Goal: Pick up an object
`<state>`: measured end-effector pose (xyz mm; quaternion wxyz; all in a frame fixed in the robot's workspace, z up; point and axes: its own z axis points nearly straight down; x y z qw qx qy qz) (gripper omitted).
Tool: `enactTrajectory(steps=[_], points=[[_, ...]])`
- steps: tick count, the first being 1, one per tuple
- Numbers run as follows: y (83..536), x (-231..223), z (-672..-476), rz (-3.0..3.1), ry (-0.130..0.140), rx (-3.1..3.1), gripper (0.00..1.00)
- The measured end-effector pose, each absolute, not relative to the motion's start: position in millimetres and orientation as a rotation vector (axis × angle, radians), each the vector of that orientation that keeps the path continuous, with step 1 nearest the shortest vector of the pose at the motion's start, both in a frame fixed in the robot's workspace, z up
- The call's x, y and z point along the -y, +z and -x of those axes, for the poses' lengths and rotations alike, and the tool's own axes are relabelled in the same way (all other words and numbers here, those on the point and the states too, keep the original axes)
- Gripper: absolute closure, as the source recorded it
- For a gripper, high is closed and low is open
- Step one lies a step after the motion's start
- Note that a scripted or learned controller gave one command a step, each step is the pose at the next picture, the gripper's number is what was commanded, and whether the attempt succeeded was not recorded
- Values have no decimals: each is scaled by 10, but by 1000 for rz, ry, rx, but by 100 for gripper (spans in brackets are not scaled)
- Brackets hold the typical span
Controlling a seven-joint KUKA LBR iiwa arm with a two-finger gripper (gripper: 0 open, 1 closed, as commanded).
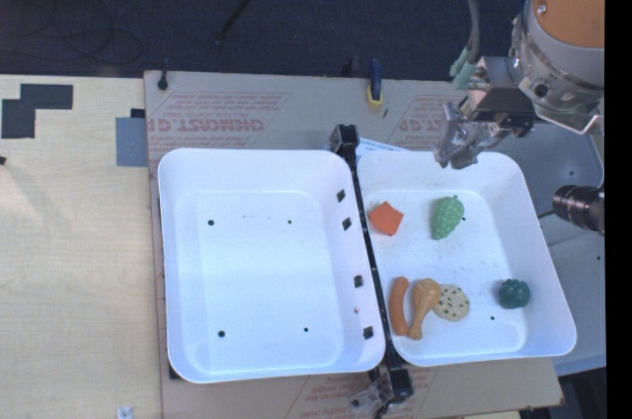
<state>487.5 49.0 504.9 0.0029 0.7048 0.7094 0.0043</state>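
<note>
A grey KUKA arm (563, 22) with an orange band is being seen reaching in from the right of the bench, its two-finger gripper (456, 153) being held above the far rim of the right-hand white bin (553, 308). Whether anything is being gripped cannot be told: the gripper's tip is small and dark against the bin's edge, and nothing is being shown between it and the bin floor.

Six toy items are being kept in the right-hand bin, all lying on its floor and apart from the gripper. An orange block (386, 218) is being shown near the divider, with a green bunch of grapes (446, 216) to its right, the piece lying closest below the gripper. Toward the near side, an orange carrot-like stick (398, 304) is lying just beside a tan chicken drumstick (425, 303), which is touching a speckled round cookie (453, 303). A dark green lumpy piece (513, 293) is resting well apart from them, near the bin's right wall.

The left-hand white bin (178, 259) is being shown beside it, the two being joined along a black clipped seam (355, 249). Both bins are being borne on a sheet of cardboard (247, 116) laid over the pale wooden bench (69, 259).
</note>
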Motion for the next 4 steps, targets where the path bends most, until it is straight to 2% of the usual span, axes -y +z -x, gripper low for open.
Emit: enactTrajectory(steps=[1, 2, 3, 4], points=[[3239, 136, -5027, -2234, -24, -2225, 100], [4369, -328, -5235, -2211, 12, -2224, 100], [5176, -332, -5896, -2213, 8, -2220, 100], [5394, 527, -5546, -2230, -3, -2211, 100]])
